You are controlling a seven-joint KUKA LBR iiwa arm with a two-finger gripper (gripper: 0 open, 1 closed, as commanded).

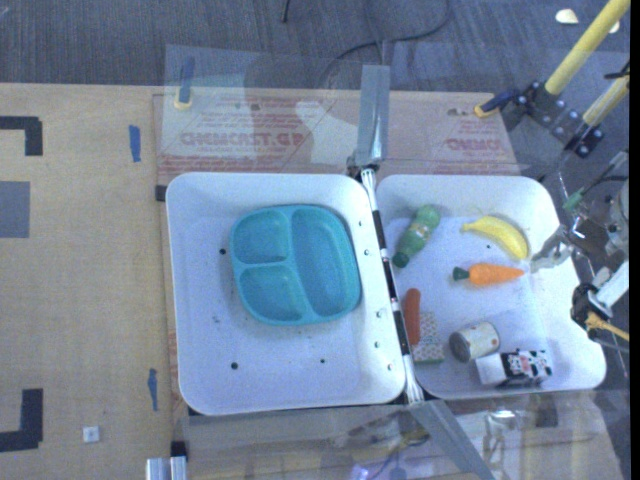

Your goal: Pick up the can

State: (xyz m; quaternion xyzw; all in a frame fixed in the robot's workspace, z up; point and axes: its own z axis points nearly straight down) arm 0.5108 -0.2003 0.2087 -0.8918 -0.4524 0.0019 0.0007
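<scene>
I count two white bins side by side. The left bin (200, 368) holds one thing, a teal divided plate (296, 264) with three sections, set toward its upper middle. The right bin (540, 203) holds seven things: one green bottle (416, 234), one banana (497, 234), one carrot (488, 275), one red-orange stick (412, 314) against the inner wall, one small patterned card (429, 348) below it, one can (474, 341), and one black-and-white carton (514, 367).

The can lies on its side in the lower middle of the right bin, its grey end facing left. The carton lies just beside it to the lower right, nearly touching; the card is near on its left. Above the can, bare floor separates it from the carrot. The carton sits close to the bin's lower rim.

My gripper (556, 251) is at the right bin's right edge, just beside the carrot's tip and below the banana, well apart from the can. It holds nothing that I can see; how far it is open I cannot tell.
</scene>
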